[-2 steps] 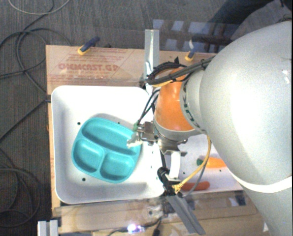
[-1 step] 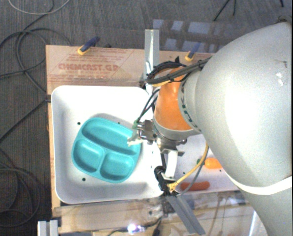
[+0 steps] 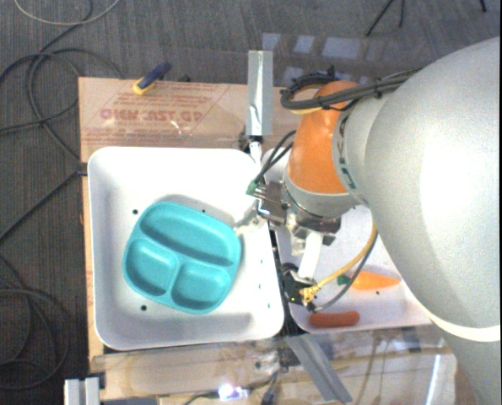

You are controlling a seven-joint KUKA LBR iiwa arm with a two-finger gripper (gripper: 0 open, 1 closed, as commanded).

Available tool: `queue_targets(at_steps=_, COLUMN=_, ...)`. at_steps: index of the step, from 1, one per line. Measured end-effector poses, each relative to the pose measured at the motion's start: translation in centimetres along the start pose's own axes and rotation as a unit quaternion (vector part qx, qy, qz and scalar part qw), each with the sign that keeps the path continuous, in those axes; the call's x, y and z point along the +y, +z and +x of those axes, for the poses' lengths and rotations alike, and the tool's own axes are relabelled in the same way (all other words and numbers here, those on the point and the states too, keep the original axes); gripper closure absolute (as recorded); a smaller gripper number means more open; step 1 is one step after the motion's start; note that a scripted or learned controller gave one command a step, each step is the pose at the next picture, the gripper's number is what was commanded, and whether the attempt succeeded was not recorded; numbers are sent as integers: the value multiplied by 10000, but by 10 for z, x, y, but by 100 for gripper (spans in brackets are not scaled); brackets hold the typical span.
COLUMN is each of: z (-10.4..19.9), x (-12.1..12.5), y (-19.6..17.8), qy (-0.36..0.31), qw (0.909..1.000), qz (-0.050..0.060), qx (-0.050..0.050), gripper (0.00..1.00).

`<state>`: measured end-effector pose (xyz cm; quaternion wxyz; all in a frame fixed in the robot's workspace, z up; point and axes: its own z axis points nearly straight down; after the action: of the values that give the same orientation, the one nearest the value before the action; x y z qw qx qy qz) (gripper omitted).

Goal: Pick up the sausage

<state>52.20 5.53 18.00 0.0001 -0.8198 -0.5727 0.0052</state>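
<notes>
- Nearest me, the arm (image 3: 440, 192) looms over the right bin (image 3: 396, 307).
- The surface (image 3: 149, 118) stands on grey carpet (image 3: 183, 19) strewn with cables (image 3: 31, 66).
- I cannot tell the jaws' state.
- The sausage (image 3: 335, 317) lies at that bin's front edge.

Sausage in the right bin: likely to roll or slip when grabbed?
Probably rolls if nudged sideways: the sausage looks like a slim, round cylinder lying flat on the right bin floor. Small, so likely light. It lies straight, suggesting some stiffness, but that's a guess.
</notes>
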Motion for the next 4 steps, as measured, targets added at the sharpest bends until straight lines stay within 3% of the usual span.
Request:
queue_targets(at_steps=1, z=16, x=-21, y=43, qy=-513, qw=9985, qz=-161, qx=-76, gripper=0)
queue_targets(at_steps=2, z=-4, x=-15, y=39, qy=-380, qw=9989, qz=-146, qx=-231, gripper=100)
queue_targets(at_steps=3, z=2, x=-13, y=34, qy=155, qw=9995, qz=-174, qx=-215, gripper=100)
queue_targets(at_steps=4, z=76, x=-4, y=-33, qy=1470, qw=9891, qz=-6, qx=-11, gripper=100)
